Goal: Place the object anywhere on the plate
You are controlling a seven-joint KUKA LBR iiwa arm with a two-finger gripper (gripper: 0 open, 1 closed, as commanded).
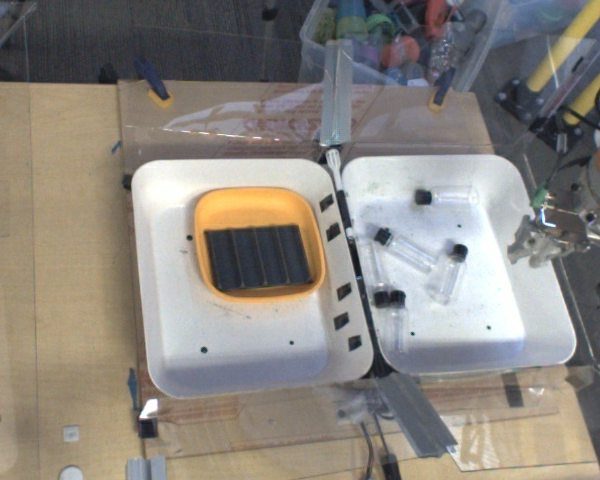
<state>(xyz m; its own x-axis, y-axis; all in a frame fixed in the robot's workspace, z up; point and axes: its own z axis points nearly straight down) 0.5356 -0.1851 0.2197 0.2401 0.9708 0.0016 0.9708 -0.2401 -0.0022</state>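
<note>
From my station I see the end effector [532, 236] over the right bin's [500, 343] right rim, grip state indiscernible, with the clear vials [420, 258] lying leftward of it and the orange plate [260, 208] farther left.

A tan wooden bench top [50, 268] spreads far left of the claw [545, 230], while a clear tub of colourful toys [405, 18] sits beyond it, up-left.

Bench [50, 268] with two bins [170, 348]
</note>
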